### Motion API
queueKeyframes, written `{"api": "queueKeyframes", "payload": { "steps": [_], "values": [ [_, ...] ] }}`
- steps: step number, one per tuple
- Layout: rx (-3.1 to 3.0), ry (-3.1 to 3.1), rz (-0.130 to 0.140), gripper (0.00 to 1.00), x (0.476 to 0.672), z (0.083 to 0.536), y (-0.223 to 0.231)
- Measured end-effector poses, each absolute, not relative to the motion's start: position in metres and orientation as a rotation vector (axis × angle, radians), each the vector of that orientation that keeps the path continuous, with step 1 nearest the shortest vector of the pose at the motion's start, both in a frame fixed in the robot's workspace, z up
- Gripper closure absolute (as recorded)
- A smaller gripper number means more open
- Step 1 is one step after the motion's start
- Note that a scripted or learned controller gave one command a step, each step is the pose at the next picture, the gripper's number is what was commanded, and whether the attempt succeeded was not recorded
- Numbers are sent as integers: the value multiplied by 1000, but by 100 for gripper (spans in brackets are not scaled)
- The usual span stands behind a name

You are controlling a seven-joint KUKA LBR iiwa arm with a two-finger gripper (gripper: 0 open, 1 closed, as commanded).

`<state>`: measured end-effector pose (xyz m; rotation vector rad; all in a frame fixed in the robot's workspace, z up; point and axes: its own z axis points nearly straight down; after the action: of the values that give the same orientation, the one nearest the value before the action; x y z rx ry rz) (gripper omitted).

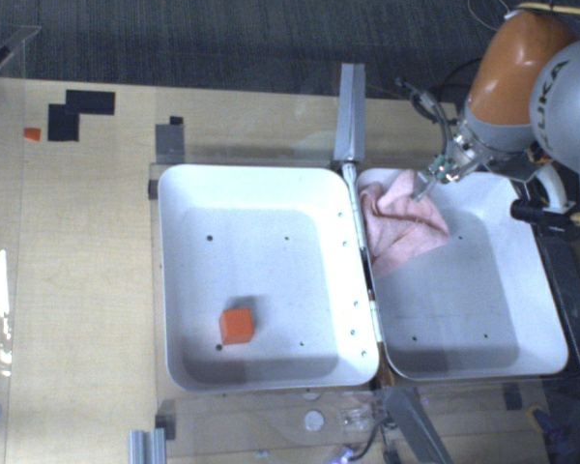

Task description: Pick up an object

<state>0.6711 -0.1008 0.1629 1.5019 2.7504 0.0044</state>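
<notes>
**Gripper tip at the upper right edge of the crumpled cloth**

A pink cloth (399, 228) is shown bunched in the upper left corner of the right bin (483, 356), pressed against the divider between the two bins. Its long axis runs from upper right to lower left of the frame. The gripper (427, 188) is seen right of centre in the upper part of the frame, its narrow tip meeting the cloth's upper right edge; the bulk of the fabric therefore lies below and to the left of the tip. How far the fingers are parted cannot be told, nor whether any fabric is caught between them. An orange block (237, 326) is shown in the lower left part of the left bin (261, 196), well apart from the gripper, so the cloth is judged the nearer candidate.
</notes>
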Motion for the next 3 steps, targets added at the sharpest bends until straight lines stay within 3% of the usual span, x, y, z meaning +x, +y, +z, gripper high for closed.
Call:
{"api": "queueKeyframes", "payload": {
  "steps": [1, 2, 3],
  "values": [
    [1501, 2751, 4, 0, 671, 163, -101],
    [1501, 2751, 4, 0, 671, 163, -101],
    [1514, 2740, 7, 0, 645, 96, -143]
  ]
}}
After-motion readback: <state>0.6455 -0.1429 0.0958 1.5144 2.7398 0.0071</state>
